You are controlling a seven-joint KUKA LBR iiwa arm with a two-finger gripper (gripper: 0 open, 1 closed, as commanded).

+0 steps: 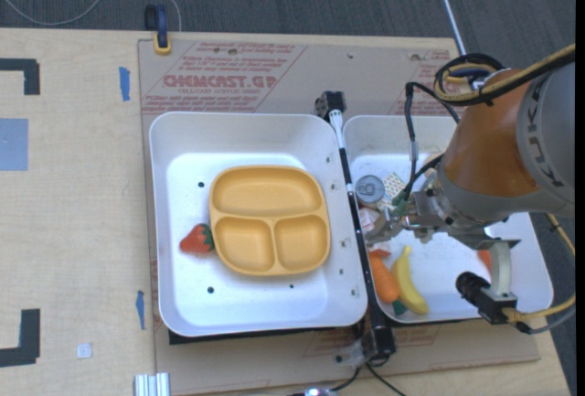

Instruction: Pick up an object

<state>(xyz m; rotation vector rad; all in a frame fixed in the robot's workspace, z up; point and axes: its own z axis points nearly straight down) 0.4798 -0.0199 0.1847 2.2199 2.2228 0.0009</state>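
Observation:
My gripper (403, 219) hangs low over the left part of the right bin (535, 294), under the arm's grey wrist and orange band. Just below it lie a yellow banana (409, 281) and an orange carrot (384, 279), side by side near the bin's front left corner. A round grey object (369, 189) and a pale pinkish item (370, 220) sit just left of the gripper. The arm hides whatever lies beneath it. A small orange piece (483, 259) shows by the arm's lower edge.
The left bin (174, 202) holds a yellow three-compartment plate (270, 219), with a red strawberry (195, 240) against its left side. A black divider clamp (330, 103) sits between the bins. Cables loop above the arm at the back right.

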